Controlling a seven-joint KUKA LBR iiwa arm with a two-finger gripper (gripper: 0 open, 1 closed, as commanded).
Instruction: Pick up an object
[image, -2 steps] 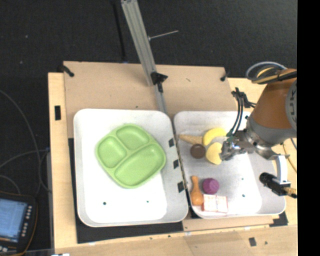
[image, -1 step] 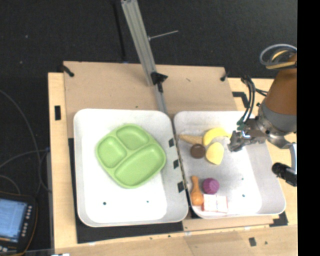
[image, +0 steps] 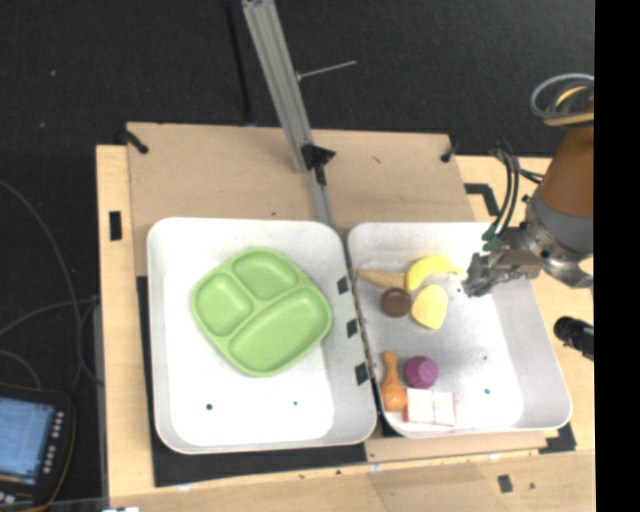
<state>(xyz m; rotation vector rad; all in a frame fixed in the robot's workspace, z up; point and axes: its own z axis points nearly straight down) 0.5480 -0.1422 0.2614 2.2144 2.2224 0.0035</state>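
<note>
Two white bins are carried side by side on the tabletop (image: 250, 170). The left bin (image: 175, 400) is occupied by a green divided plate (image: 262, 310). The gripper (image: 480, 273) is seen low over the right bin (image: 520, 340), toward its 2 o'clock corner, just beside a yellow piece (image: 431, 269) lying at its 9 o'clock. Whether it is open or closed cannot be told, and nothing is seen held. A second yellow piece (image: 431, 308) and a brown ball (image: 396, 302) are found beside the first. At the bin's 7 o'clock, a purple ball (image: 421, 372), an orange carrot (image: 393, 386) and a white box (image: 432, 407) are clustered.
</note>
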